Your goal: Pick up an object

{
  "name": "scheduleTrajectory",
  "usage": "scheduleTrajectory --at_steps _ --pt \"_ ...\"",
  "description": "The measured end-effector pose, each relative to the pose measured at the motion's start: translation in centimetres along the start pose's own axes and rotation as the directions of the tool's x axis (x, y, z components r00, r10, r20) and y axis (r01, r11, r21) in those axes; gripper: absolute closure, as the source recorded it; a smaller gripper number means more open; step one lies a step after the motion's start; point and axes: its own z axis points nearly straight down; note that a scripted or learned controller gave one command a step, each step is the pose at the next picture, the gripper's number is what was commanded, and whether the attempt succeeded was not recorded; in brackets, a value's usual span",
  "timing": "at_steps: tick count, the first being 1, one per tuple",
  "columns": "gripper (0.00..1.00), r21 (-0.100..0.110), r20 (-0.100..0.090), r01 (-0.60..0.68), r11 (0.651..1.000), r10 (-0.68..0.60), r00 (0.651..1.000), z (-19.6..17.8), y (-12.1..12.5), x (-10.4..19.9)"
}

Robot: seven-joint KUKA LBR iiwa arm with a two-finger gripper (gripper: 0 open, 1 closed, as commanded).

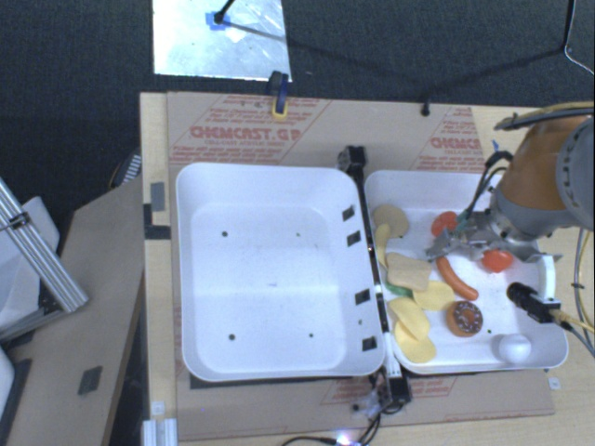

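We cannot make out whether the fingers of the gripper (444,246) are apart or together, since they are small and blurred against the right bin (558,342), and the arm (548,179) runs off the picture's right edge. The arm also covers part of a red round piece (498,260), so we see only its lower side, and another red piece (445,222) sits half behind the gripper's metalwork. The pale yellow pieces (414,319) along the bin's left wall overlap, and we cannot tell how many there are.
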Motion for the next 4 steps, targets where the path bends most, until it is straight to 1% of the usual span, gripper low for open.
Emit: scheduleTrajectory --at_steps 1,2,3,4 --pt "1.0 -0.005 0.013 0.001 1.0 -0.001 1.0 -1.1 0.1 -0.3" --pt "1.0 -0.005 0.013 0.003 1.0 -0.003 1.0 0.0 0.7 0.7" --pt "1.0 -0.011 0.013 0.007 1.0 -0.007 1.0 -4.0 4.3 4.6" --pt "1.0 -0.02 0.018 0.003 1.0 -0.003 1.0 -15.9 6.1 2.9"
